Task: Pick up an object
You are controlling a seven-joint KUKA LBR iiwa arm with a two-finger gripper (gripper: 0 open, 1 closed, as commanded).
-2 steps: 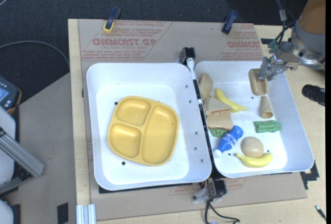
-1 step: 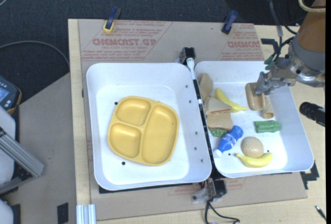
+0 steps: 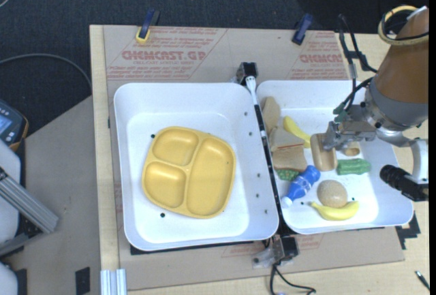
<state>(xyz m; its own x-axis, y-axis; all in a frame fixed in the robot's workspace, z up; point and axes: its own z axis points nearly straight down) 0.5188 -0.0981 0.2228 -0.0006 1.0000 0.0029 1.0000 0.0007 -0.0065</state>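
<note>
Gripper: the grey two-finger gripper [image 3: 338, 142] is down in the right bin, right of centre in the frame. Honestly can't tell how far it's spread or whether it has anything. It sits right over a tan wooden block [image 3: 323, 152] and might be touching it.

Arm: grey with an orange band [image 3: 405, 62], coming in from the upper right of the frame.

Left bin: shallow white plastic bin [image 3: 129, 171], left-centre of the frame, with a yellow plastic plate with three compartments [image 3: 189, 171] lying flat in the middle.

Right bin: second shallow white bin [image 3: 381, 213] just beside it, pretty crowded.

Left side of the right bin: a beige bread-roll-looking piece [image 3: 272, 112] at the top, a sandwich-like toy [image 3: 287, 148] under it, a dark green lump [image 3: 288, 174] below that.

Middle: small yellow banana [image 3: 295, 129] just left of the gripper; blue plastic bottle with a white cap [image 3: 300, 185] lying tilted below the block.

Lower right: tan egg-shaped thing [image 3: 332, 193] touching a bigger yellow banana [image 3: 336, 210]; green pickle-shaped toy [image 3: 353, 166] just right of the block.

In the way: cables [image 3: 351, 58] hanging off the arm above the gripper.
</note>
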